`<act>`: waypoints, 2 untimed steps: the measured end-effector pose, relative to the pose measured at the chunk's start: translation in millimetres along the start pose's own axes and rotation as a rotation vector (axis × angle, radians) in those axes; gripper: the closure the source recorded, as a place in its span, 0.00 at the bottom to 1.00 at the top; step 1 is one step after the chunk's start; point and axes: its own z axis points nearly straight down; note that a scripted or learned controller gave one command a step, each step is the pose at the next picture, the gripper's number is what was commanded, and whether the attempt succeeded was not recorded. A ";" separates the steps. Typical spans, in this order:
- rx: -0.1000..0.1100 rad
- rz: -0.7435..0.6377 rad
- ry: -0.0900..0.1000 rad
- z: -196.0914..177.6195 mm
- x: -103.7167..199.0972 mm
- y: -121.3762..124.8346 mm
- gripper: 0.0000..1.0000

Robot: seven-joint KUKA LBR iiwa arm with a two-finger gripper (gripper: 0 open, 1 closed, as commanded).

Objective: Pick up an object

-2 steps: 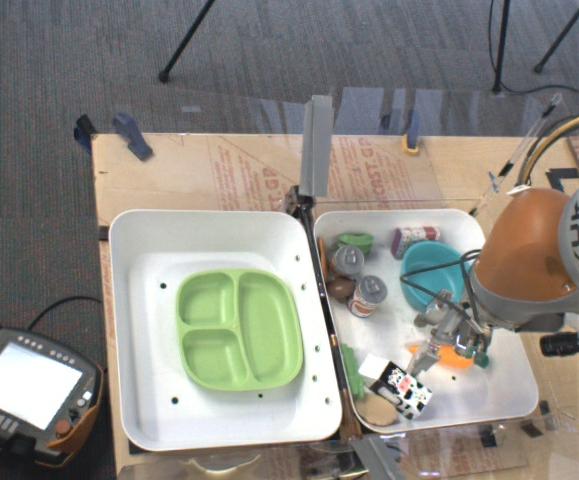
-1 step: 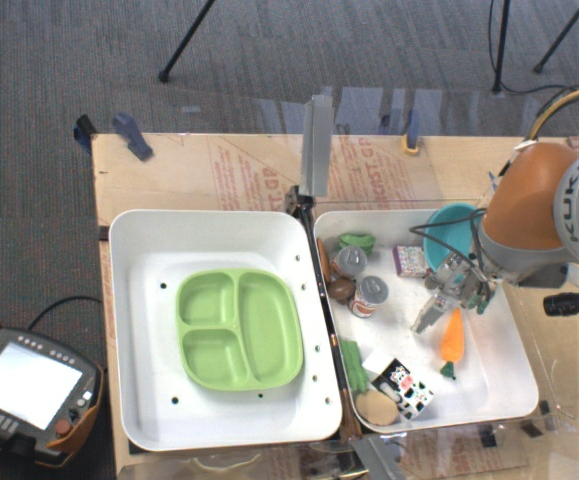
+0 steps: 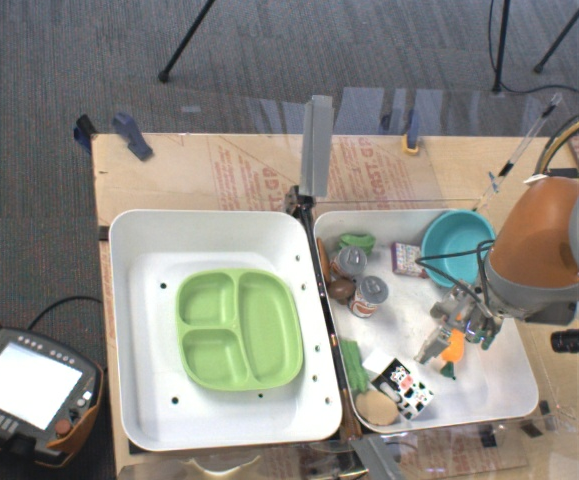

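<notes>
Bins (image 3: 129, 268): I count two on the table, one green tray (image 3: 239, 329), one teal bowl (image 3: 456, 247), two cans (image 3: 369, 295). Claw (image 3: 456, 336) is over an orange piece (image 3: 453, 349); I cannot tell its grip.

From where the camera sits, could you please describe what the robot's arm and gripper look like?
The arm enters from the right as a bulky rounded body, orange on top with a grey section beneath. Dark cables loop beside it. Its gripper is a small metallic grey assembly with dark parts, much slimmer than the arm. Its details are too small to make out.
</notes>
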 end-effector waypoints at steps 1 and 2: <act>0.000 0.089 0.000 0.3 36.9 -14.9 0.00; 0.000 0.089 -0.002 -0.1 5.3 -26.9 0.00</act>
